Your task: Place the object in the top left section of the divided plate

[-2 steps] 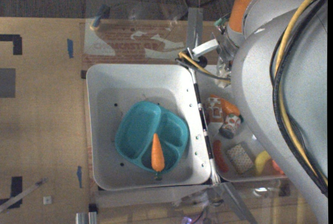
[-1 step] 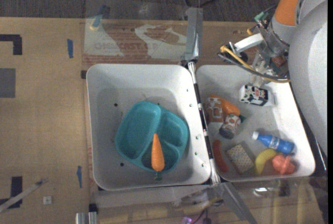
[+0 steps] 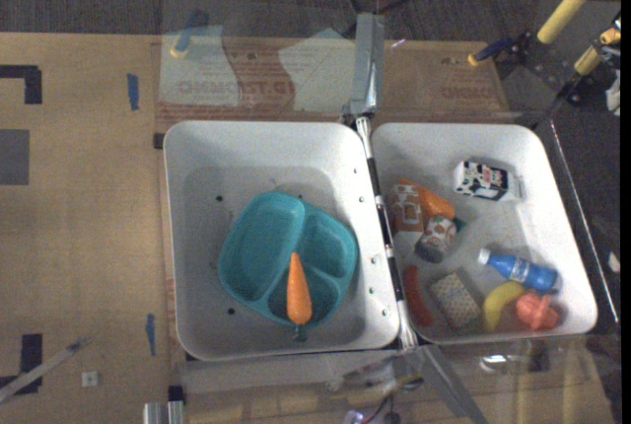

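Two shallow white bins (image 3: 187, 215) sit side by side on my surface, and the orange plastic carrot (image 3: 298, 290) is lying on the teal divided plate (image 3: 258, 249) in the left one, across the ridge between its sections near the lower rim. Can't tell what my hand's doing, honestly.

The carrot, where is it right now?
The carrot lies on the teal plate in the left bin, along the divider near the plate's lower edge.

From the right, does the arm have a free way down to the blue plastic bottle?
Probably yes: the blue plastic bottle lies uncovered in the right white bin, though the yellow banana sits close.
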Controlling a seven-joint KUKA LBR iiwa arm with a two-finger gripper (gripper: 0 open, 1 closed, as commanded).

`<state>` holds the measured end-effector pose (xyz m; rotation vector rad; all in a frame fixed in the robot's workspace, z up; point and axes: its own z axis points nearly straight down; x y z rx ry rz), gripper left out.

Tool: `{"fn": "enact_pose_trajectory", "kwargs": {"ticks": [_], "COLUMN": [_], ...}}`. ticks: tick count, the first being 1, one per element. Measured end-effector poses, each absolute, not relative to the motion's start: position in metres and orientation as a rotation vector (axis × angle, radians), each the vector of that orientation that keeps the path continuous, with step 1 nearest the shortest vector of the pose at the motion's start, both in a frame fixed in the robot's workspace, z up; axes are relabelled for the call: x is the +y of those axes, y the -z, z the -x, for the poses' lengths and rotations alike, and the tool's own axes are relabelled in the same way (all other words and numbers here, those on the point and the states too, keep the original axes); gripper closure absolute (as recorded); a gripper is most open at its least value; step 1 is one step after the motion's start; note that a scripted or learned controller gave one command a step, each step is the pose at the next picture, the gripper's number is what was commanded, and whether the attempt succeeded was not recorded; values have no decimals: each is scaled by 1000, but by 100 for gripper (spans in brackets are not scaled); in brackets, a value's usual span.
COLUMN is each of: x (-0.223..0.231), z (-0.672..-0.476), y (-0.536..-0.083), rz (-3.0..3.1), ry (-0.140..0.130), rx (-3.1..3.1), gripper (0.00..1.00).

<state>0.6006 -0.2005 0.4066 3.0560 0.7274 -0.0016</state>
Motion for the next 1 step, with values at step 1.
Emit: {"fn": "enact_pose_trajectory", "kwargs": {"ticks": [1], "x": [-197], "z": [-602], "y": [-406], "rz": [-3055], "ry": [4], "rx": [736], "gripper": [0]}}
